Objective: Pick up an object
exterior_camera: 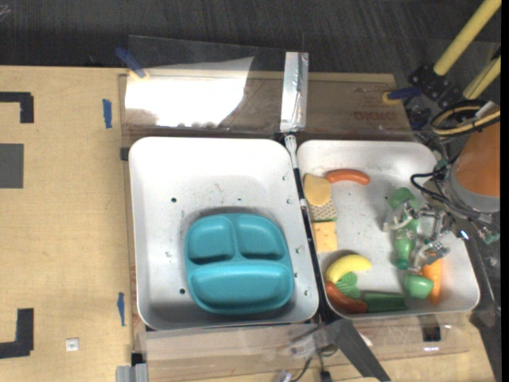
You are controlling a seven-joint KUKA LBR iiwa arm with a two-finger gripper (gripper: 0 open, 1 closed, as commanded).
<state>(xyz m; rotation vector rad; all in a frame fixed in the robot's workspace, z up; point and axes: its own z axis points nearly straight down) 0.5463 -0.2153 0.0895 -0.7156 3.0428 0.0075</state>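
Two white bins sit side by side on the tan surface (56,237), going from left to right across the middle of the frame. Left bin (159,181): one teal divided plate (237,263) lies in its lower half, touching the bin's near wall. Clear plastic sheeting (191,94) lies above this bin, at upper centre.

Right bin (366,153): toy foods are scattered in it. Along its left wall, from top to bottom, lie a tan bread piece (317,190), a waffle-textured piece (322,210) and a yellow cracker (324,236). An orange hot dog (347,177) lies at the bin's upper left, just beside the bread. A banana (348,267) lies at lower centre, with a red piece (342,297) and a dark green vegetable (383,299) below it. Farther right, a green pepper (417,284) touches an orange carrot (433,274) near the lower right corner.

Tool (419,229): lowered into the right half of the right bin among green items (400,200); whether its fingers are spread or closed cannot be told. An orange band (483,165) shows above it at the right edge.
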